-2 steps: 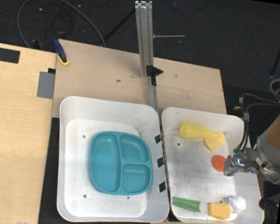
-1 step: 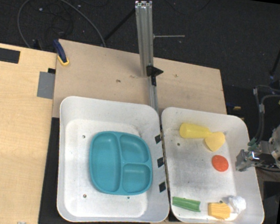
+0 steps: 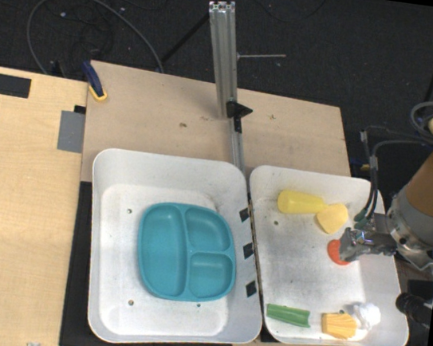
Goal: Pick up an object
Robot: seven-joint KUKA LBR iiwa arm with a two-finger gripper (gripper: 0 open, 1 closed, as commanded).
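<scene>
Gripper (image 3: 358, 240) hung low over the right bin (image 3: 300, 261), at its far right side, directly above a red object (image 3: 340, 254) and touching or nearly touching it. Could not tell how the claw stood. Yellow bottle (image 3: 301, 203) lay toward the bin's far edge, a yellow lump (image 3: 332, 218) just beside it and left of the gripper. Green piece (image 3: 288, 315), orange block (image 3: 338, 326) and white object (image 3: 365, 315) sat along the bin's near edge. Teal plate (image 3: 186, 251) lay in the left bin (image 3: 117, 194).
</scene>
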